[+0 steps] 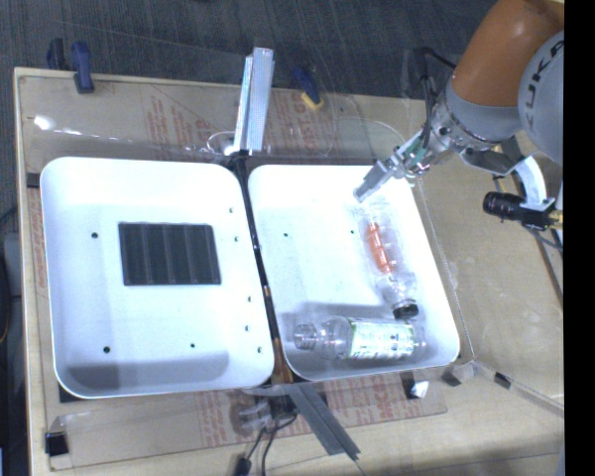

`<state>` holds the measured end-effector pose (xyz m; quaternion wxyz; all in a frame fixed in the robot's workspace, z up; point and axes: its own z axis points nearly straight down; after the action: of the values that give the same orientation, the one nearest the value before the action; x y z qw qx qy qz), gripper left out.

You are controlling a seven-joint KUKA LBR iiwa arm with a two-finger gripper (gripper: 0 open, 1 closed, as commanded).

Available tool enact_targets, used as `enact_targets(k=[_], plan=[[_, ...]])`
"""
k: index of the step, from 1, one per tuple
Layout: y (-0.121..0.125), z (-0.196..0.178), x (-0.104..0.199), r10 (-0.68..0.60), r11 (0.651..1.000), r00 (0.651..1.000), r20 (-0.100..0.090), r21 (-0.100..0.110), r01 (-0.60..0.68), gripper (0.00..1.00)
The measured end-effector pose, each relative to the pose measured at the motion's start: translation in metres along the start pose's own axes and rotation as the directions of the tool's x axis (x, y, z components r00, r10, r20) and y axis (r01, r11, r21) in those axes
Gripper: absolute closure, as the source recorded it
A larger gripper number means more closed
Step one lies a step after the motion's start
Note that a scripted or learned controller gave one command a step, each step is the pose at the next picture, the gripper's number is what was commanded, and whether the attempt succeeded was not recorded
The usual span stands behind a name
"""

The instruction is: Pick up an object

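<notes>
My gripper (369, 188) hangs over the far right part of the right bin (307, 201), its tip pointing down and left. Just below it lies a clear plastic bottle with an orange inside and a black cap (385, 256), stretched along the bin's right wall. A second clear bottle with a green label (362, 337) lies on its side along the bin's front wall. A dark grey ribbed rectangular pad (169, 254) lies flat in the middle of the left bin (79, 325). Nothing shows between the gripper's tips.
A metal upright bar (254, 102) stands at the far edge where the two bins meet. Blue clamps (81, 65) hold the bench's far edge. A black cable connector (511, 206) hangs off the arm to the right of the right bin.
</notes>
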<state>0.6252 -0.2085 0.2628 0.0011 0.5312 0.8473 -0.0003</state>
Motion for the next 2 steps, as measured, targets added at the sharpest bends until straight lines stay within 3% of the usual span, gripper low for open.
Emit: enact_targets(k=[1,2], plan=[[-0.013,0.044,0.007,-0.099,0.995,0.995,-0.003,0.002,0.099,0.00],[0.004,0.060,-0.002,-0.136,0.991,0.991,0.000,0.000,0.136,0.00]])
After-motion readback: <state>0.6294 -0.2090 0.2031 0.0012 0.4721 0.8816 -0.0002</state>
